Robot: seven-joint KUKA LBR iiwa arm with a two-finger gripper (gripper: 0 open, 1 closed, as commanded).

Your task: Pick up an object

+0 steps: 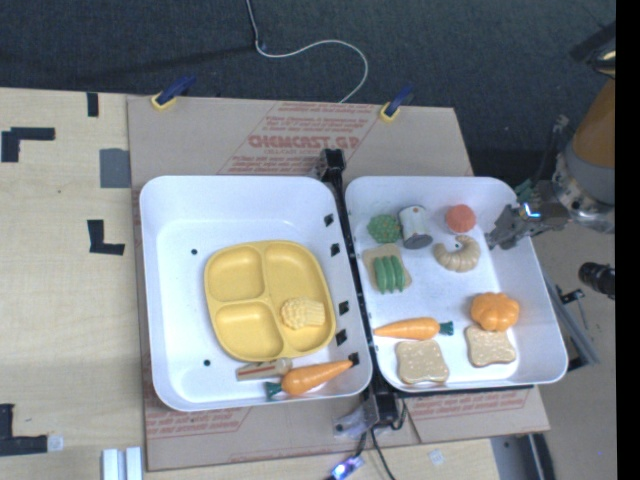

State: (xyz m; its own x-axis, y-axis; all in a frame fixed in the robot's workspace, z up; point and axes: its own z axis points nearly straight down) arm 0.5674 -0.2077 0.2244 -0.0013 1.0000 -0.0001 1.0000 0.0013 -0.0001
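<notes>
Over the right bin's far right rim sits the claw, dark, small in frame; cannot tell how it's set or whether it has anything in it, nothing visibly between its tips. No object lifted as far as I can see.

Right bin contents, all toy food: red tomato and tan croissant nearest the claw, grey-white cup-like piece, broccoli, green bean pod, orange pumpkin, carrot, two bread slices. Left bin holds a yellow divided plate with a corn piece in its lower right compartment, plus another carrot and a thin wooden stick below the plate.

Likely targets: tomato or croissant, being closest. Judging by looks, hard moulded plastic, light, stiff, not fragile, glossy so a bit slippery. Tomato is round, would roll out of a shallow pinch; take it across the middle. Croissant is curved and ridged, better grip across its thick centre hump. Bread slices lie flat, hard to get under. Carrots are tapered; grab the thick end. Bins are smooth white plastic, shallow walls, on a cardboard sheet on the desk.
</notes>
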